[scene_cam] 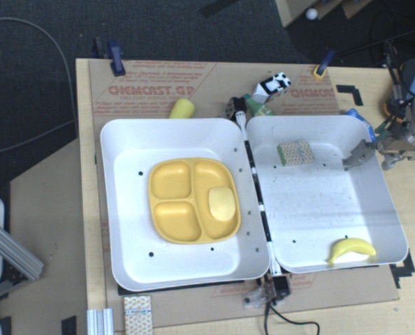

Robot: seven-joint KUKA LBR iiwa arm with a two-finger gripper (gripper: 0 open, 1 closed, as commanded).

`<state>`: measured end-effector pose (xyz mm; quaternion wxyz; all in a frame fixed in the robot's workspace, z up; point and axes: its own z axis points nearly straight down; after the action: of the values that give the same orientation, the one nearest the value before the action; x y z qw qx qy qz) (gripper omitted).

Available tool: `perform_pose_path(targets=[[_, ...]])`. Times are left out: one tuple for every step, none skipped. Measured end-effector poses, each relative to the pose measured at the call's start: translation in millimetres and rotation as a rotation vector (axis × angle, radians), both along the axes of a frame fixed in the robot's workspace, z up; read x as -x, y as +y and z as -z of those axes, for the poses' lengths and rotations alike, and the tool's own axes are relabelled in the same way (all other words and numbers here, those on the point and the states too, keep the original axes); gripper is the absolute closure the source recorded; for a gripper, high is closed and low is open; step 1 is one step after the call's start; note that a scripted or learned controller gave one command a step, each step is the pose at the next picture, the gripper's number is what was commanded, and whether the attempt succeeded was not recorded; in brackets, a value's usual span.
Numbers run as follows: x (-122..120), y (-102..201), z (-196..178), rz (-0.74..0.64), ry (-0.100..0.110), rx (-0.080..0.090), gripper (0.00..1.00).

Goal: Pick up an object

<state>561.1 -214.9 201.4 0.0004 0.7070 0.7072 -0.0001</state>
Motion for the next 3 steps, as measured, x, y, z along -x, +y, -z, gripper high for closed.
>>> perform_pose_path(targets=[[-18.8, 73.8, 89.9, -0.001, 0.003, -0.003, 0.00], [9.6, -0.8, 96.7, 0.001, 0.003, -0.002, 0.00], [-1.1, 63.6, 4.8, -0.001, -0.001, -0.001, 0.00]])
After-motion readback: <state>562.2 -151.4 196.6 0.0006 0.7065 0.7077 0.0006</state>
